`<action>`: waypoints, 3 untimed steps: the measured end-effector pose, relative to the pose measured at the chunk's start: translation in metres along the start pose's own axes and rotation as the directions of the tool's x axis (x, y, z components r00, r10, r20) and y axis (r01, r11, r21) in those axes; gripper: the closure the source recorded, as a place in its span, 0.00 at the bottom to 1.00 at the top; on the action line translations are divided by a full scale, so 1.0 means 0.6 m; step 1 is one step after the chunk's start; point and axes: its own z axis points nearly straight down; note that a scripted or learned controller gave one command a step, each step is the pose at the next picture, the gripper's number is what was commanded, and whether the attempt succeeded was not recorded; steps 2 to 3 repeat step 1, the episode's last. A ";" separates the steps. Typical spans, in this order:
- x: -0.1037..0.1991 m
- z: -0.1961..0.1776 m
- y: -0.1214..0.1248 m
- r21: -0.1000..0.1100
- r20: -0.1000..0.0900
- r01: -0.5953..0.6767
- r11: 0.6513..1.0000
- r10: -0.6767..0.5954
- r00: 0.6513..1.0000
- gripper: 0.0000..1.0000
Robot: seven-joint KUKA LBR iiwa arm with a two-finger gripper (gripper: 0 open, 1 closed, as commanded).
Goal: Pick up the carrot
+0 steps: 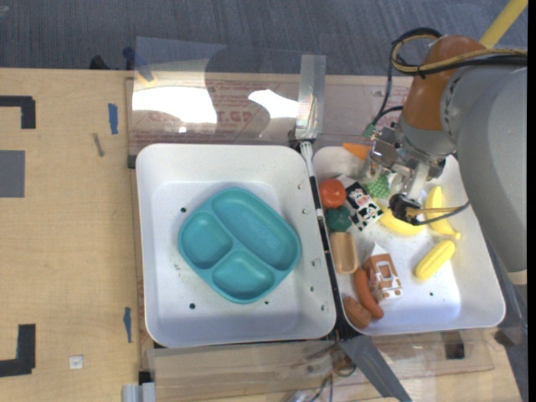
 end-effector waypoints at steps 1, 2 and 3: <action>0.076 -0.160 -0.175 -0.025 -0.018 0.024 0.999 -0.024 1.000 1.00; 0.076 -0.160 -0.175 -0.025 -0.018 0.024 0.999 -0.024 1.000 1.00; 0.076 -0.160 -0.175 -0.025 -0.018 0.024 0.999 -0.024 1.000 1.00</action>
